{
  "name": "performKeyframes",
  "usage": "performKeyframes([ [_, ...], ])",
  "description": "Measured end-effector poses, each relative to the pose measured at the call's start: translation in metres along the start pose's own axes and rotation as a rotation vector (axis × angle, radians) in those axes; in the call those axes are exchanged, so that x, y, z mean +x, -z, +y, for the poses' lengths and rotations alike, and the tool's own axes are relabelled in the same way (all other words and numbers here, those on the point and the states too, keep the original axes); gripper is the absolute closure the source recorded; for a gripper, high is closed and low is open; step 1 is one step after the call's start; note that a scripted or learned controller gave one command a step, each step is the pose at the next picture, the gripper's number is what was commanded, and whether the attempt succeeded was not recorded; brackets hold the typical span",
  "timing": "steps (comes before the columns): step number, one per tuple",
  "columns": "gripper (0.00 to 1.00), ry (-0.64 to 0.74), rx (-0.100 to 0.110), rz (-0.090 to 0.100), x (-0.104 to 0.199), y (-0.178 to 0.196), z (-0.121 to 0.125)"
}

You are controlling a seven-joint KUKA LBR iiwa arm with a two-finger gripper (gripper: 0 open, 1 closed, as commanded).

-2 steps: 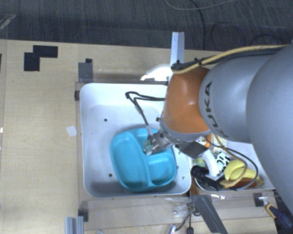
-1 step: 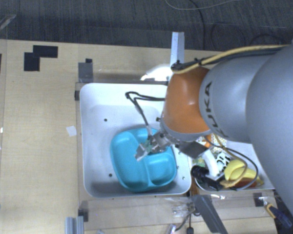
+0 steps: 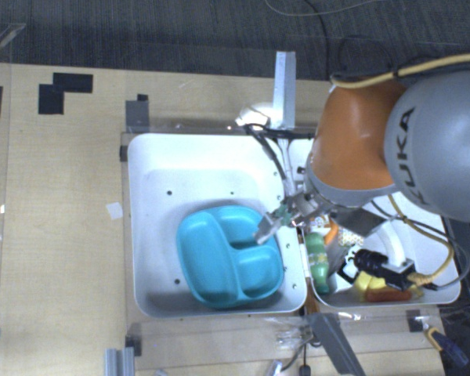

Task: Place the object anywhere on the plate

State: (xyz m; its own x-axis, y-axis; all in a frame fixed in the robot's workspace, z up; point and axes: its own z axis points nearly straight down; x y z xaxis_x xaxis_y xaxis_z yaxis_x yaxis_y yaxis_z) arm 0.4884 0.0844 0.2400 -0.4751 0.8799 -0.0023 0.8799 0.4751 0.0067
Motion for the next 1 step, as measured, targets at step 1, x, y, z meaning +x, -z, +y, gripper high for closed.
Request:
performKeyframes([
  [1, 1.0, 0.007, -0.005, -0.002, 0.0002, 0.0108, 0.002],
])
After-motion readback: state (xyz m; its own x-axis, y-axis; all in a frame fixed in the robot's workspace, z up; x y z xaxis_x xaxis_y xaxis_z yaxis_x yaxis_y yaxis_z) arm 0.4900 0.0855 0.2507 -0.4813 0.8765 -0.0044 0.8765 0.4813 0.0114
